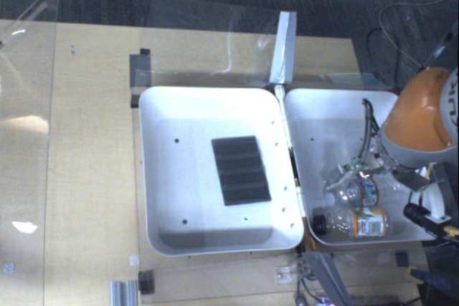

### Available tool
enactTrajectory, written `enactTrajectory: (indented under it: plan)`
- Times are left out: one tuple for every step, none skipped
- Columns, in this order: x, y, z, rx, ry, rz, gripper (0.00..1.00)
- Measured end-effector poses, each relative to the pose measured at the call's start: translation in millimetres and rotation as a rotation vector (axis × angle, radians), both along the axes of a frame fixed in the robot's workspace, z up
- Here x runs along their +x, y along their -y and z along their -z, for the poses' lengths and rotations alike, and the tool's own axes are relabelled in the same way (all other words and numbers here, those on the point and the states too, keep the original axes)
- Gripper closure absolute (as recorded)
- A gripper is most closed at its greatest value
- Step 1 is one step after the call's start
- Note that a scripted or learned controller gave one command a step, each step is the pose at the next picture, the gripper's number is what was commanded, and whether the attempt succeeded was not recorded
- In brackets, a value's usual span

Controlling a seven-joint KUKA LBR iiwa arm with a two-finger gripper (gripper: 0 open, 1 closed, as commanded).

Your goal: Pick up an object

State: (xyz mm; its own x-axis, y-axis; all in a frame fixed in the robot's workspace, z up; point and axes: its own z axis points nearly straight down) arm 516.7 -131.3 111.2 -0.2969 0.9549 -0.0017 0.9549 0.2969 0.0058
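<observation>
Claw (356,170) low in right bin (323,118), under orange wrist band (416,118). Cannot tell claw's opening or whether it grips anything; glare and clutter hide tips.

Clear plastic bottle (349,191) directly beneath claw, seemingly touching. Second bottle, orange-and-green label (358,223), dark cap, lies just below that, toward bin's near wall.

Risks, as I judge: slick, crushable bottle squirts out of pinch; two bottles crowded, claw nudges labelled one instead; descent may pin bottle against bin floor.

Left bin (165,154) well left of claw, dark ridged block (242,170) inside.

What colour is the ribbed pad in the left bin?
Dark grey, nearly black: the ribbed pad shows best in the camera view.
</observation>
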Motion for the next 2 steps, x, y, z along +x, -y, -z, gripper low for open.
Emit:
enactTrajectory:
  plan:
    - [-14.8,7.9,20.8,-0.004,0.016,-0.067,0.00]
    - [-11.8,6.3,8.8,-0.002,0.022,-0.066,1.00]
